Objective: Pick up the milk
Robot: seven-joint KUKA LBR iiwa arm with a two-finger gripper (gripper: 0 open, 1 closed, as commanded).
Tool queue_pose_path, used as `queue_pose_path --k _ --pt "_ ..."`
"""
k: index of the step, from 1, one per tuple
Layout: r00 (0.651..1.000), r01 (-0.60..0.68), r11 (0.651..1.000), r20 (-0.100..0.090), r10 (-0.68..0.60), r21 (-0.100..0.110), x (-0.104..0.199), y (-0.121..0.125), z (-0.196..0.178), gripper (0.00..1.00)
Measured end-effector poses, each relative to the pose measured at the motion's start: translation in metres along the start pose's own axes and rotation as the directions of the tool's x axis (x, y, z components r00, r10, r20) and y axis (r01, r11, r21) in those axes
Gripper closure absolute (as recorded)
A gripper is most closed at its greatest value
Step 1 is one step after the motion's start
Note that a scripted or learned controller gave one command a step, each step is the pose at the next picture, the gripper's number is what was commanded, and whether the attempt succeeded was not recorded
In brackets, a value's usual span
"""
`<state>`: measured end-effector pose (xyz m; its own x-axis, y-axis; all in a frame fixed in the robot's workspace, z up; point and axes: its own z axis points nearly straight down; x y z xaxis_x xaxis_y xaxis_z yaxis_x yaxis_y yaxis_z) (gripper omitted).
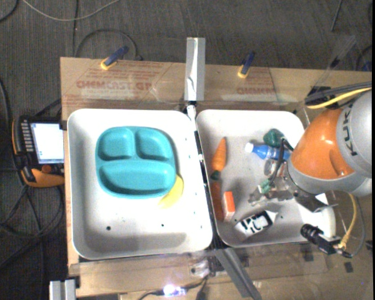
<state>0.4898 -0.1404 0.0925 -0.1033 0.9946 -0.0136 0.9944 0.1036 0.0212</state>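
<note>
A small white carton with black patches (pixel 256 222), which looks like the milk, lies on its side near the front wall of the right bin (pixel 250 120). My gripper (pixel 265 191) hangs just above and behind it, over the bin's middle. Nothing shows in its grasp. The orange and grey wrist (pixel 322 152) covers the bin's right side. A white bottle with a blue band (pixel 261 149) lies behind the gripper, beside a dark green item (pixel 274 136).
An orange carrot (pixel 220 154) and a small orange-red block (pixel 229 202) lie along the right bin's left wall. In the left bin (pixel 81 186) sits a teal divided plate (pixel 136 161) with a yellow banana (pixel 173 194) at its corner.
</note>
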Motion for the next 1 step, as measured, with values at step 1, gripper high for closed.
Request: queue_pose_path --k 1 --pt "1.0 0.007 1.0 -0.008 -0.007 0.006 0.0051 -0.0003 0.0021 0.0"
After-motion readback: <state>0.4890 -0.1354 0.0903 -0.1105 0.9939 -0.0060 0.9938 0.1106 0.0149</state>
